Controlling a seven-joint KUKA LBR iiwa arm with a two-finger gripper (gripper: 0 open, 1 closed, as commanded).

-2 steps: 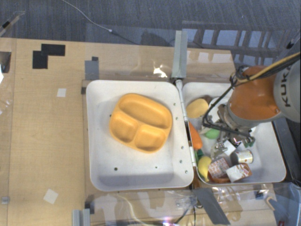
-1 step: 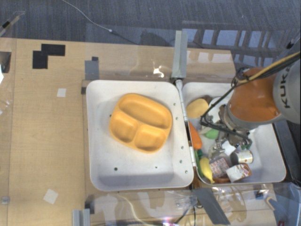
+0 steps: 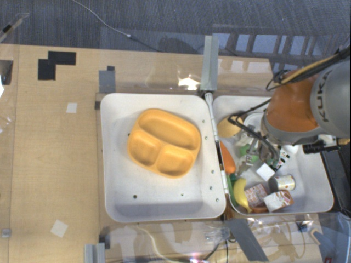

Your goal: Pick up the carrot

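Observation:
The carrot [image 3: 226, 158] is orange and lies along the left wall of the right bin [image 3: 323, 199], with a green end near its bottom. The arm, grey with an orange band, hangs over the right bin's middle. Its gripper [image 3: 254, 153] points down and left, close to the right of the carrot, among the cluttered items. Nothing can be made out between the fingers.
The left bin [image 3: 115, 201] holds a yellow three-compartment plate [image 3: 163, 142]. In the right bin lie a banana [image 3: 241, 193], a small can [image 3: 284, 183], a brown packet [image 3: 263, 197], a yellow round item [image 3: 227, 127] and a white block [image 3: 265, 172]. A metal divider [image 3: 209, 70] stands between the bins.

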